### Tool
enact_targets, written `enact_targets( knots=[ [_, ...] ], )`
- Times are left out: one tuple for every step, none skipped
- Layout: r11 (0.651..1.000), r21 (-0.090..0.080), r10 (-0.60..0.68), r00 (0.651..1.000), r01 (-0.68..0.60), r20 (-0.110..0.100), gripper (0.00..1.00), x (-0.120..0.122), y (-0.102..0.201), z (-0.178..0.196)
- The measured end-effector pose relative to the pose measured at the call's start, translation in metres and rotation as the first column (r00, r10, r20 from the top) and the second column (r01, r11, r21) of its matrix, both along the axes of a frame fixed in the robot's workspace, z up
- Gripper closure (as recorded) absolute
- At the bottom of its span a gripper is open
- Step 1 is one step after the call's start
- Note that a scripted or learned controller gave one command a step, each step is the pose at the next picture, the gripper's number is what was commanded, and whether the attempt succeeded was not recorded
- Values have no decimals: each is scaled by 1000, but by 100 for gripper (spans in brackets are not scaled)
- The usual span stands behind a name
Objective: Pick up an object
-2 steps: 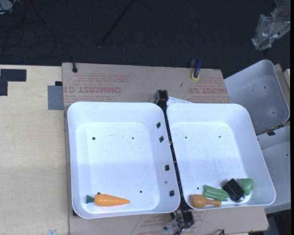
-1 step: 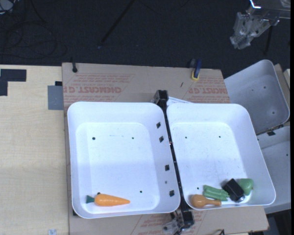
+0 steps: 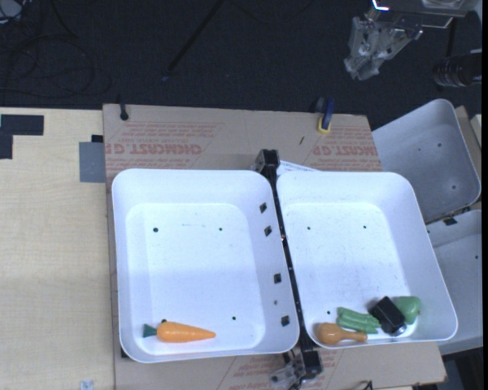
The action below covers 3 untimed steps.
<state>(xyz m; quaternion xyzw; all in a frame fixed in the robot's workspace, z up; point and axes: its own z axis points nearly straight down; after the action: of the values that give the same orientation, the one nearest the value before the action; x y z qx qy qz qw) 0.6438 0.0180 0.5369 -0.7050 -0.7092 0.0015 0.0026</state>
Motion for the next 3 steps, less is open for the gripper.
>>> enact_targets(
  knots=[
    [1000, -1, -1, 1000, 1, 2, 100, 0, 57, 0],
    [1000, 0, 5, 1000, -5, 2, 100, -1, 162, -1],
    [1000, -2, 0, 1000, 0, 3, 100, 0, 226, 0]
  ],
)
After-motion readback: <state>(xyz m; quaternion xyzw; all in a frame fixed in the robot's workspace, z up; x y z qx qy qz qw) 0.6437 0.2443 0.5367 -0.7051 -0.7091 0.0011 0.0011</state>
